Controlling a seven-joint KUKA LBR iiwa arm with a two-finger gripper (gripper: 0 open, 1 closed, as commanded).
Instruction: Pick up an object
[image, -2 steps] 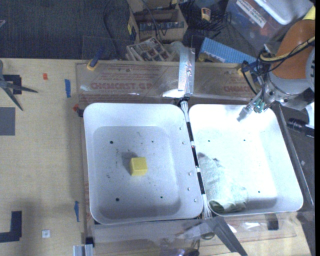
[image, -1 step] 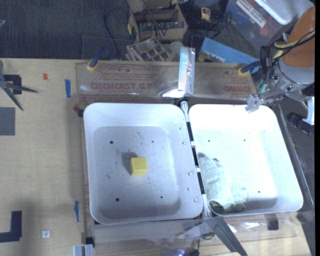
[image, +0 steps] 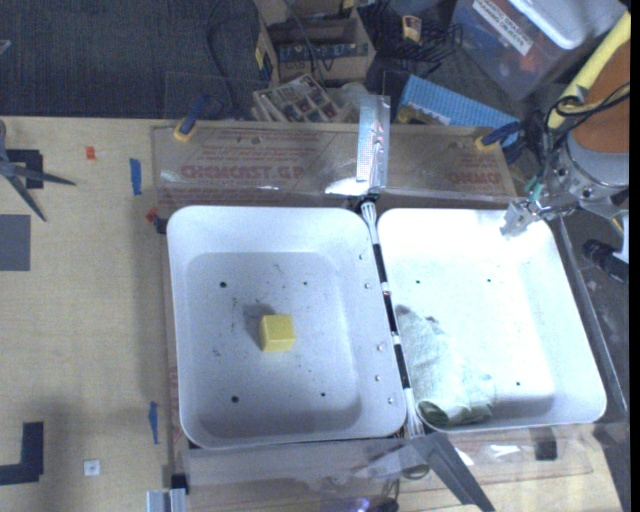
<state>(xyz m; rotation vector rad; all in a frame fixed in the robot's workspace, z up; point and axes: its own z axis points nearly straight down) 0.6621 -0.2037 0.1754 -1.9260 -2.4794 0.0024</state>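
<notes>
Two white bins (image: 190, 235), one yellow block (image: 278, 333) left, one rolled cloth (image: 445, 380) right, fingers (image: 520, 215) seemingly holding nothing, opening unclear.

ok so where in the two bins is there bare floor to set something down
Left bin: bare floor all round the yellow block, which sits near its middle. Right bin: the back and right half are bare; the crowded part is the front-left, where the rolled white cloth lies along the divider. The gripper hangs over the back right corner.

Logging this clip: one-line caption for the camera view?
Yellow block in left bin, rolled cloth in right bin, gripper at its far corner.
</notes>
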